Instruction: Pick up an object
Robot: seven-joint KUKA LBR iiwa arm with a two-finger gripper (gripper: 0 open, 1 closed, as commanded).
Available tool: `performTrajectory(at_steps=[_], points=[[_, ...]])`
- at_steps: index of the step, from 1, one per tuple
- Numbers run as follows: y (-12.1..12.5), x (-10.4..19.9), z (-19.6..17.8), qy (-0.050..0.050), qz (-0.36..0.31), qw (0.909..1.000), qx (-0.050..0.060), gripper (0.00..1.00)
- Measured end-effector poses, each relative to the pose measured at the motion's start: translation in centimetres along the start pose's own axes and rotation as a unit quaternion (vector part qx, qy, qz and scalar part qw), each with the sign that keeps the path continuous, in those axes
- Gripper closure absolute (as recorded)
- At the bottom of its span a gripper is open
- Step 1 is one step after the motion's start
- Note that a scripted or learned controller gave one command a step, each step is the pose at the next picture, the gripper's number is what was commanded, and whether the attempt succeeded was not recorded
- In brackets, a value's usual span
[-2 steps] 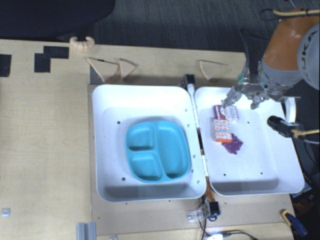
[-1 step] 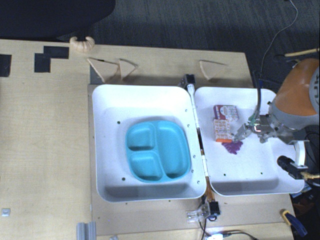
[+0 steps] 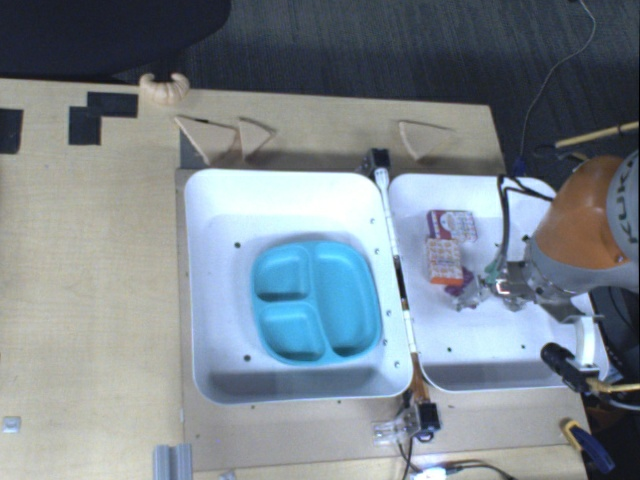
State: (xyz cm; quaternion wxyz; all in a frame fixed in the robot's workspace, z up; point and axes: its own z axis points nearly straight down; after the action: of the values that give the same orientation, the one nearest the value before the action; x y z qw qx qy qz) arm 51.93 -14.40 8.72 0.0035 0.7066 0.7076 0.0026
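Judging from this view, you had pick not yet done: packets (image 3: pixel 447 248) lay flat in right bin (image 3: pixel 520 358), upper left part, touching each other, nothing lifted. Gripper (image 3: pixel 478 290) sat low just beside lower packet, right of it. Left bin (image 3: pixel 215 268) held blue tray (image 3: pixel 316 301), untouched. Left for you: close on packet, lift clear. Whether hand was spread or pinched, you could not tell; tips blurred among metal and small dark thing. Arm (image 3: pixel 590 228) cut off at right.
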Motion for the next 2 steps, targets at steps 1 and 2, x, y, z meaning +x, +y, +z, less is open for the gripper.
performTrajectory(at_steps=[1, 2], points=[[0.3, 0.0, -1.2, -0.001, 0.000, 1.0000, -0.003, 1.00], [3.8, -6.2, -3.3, 0.000, 0.000, 1.0000, 0.002, 1.00]])
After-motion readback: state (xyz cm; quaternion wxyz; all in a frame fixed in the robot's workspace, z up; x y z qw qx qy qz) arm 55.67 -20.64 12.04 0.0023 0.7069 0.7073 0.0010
